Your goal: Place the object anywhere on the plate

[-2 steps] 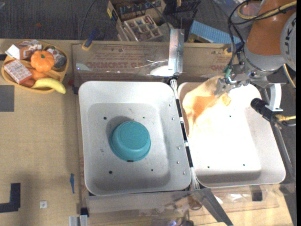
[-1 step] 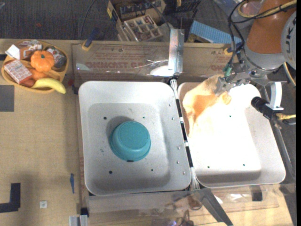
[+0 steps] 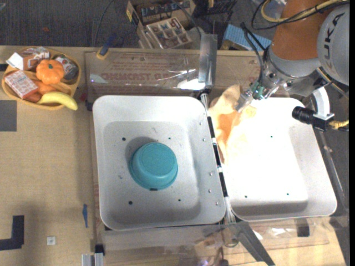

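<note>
Wooden bench [image 3: 44, 165] and cluttered floor surround two shallow white bins, and we see the grey arm with its orange band [image 3: 297, 24] coming in from the upper right. Its claw [image 3: 248, 100] hangs over the far left corner of the right bin [image 3: 288, 176], with the tips pointing down and left. They look clenched on the top edge of a pale yellow-orange cloth [image 3: 226, 121], which is lifted there into a peak; glare makes the grip itself hard for us to read. Below the claw the cloth drapes down the bin's left wall and spreads across the white floor, where its washed-out colour blurs into the bin, so we cannot trace its lower edge. Across the divider, the left bin [image 3: 111, 121] holds a teal round dish [image 3: 154, 165] near its middle, well apart from the cloth; we cannot tell whether it is a plate or an upturned bowl. Farther off, at the bench's far left corner, sits a basket of toy food [image 3: 39, 82], with a banana and a small pumpkin showing.
</note>
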You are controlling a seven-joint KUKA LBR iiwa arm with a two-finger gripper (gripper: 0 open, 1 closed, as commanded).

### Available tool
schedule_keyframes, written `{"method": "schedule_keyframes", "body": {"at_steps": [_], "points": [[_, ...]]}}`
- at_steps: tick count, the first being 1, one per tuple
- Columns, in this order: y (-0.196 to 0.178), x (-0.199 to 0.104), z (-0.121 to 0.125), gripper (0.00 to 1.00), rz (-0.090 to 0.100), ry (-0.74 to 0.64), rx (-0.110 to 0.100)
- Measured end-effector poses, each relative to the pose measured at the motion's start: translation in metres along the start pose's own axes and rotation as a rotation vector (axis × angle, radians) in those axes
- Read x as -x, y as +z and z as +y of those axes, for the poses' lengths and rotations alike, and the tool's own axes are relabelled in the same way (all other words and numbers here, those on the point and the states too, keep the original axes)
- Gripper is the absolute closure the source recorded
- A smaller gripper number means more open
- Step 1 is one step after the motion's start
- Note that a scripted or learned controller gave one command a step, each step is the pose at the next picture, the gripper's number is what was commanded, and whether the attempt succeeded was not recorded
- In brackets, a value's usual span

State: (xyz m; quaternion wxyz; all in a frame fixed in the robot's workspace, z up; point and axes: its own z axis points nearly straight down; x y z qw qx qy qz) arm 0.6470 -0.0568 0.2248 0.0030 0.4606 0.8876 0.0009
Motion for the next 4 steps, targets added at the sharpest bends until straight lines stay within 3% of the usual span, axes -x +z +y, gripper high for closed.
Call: {"method": "schedule_keyframes", "body": {"at_steps": [1, 2, 3, 4], "points": [[-0.011, -0.038, 0.036, 1.00, -0.001, -0.399, 0.002], [0.001, -0.080, 0.070, 1.00, 0.002, -0.797, 0.002], [-0.002, -0.119, 0.102, 1.00, -0.001, -0.954, 0.005], [-0.003, -0.118, 0.102, 0.00, -0.002, -0.954, 0.006]]}}
